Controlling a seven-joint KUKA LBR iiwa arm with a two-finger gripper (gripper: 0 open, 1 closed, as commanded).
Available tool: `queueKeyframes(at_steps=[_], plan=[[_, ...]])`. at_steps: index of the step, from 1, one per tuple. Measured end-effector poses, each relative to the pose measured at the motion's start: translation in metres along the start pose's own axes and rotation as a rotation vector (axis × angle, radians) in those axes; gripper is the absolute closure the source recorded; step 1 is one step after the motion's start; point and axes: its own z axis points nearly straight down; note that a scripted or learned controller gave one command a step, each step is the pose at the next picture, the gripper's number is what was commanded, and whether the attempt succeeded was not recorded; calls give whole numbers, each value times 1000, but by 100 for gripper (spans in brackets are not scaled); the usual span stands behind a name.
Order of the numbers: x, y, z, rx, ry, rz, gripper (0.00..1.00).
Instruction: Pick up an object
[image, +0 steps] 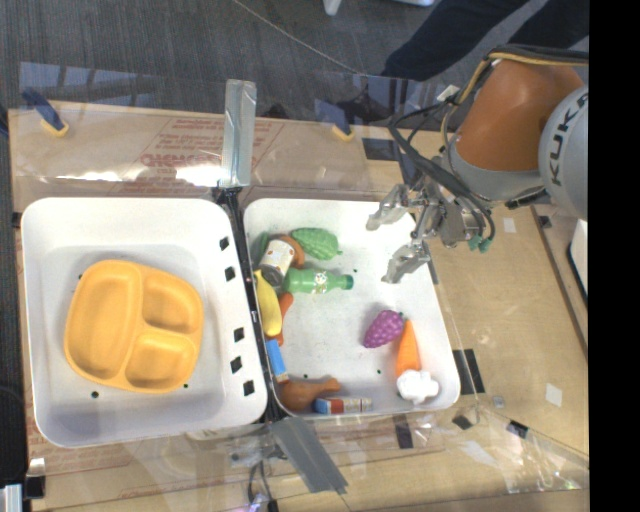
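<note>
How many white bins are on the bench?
2. The left white bin holds a yellow divided tray. The right white bin holds toy food, including purple grapes and an orange carrot. None seems hidden.

Two white bins sit side by side. The left bin (40, 330) holds one yellow divided tray (133, 325). The right bin (335, 340) holds one green bottle (318, 282), one purple grape bunch (383, 328), one carrot (407, 347), one banana (268, 305) and one green leafy piece (315, 241).
</note>
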Motion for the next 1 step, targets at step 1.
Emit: queueKeyframes(at_steps=[1], plan=[[67, -13, 111, -2, 5, 4, 0]])
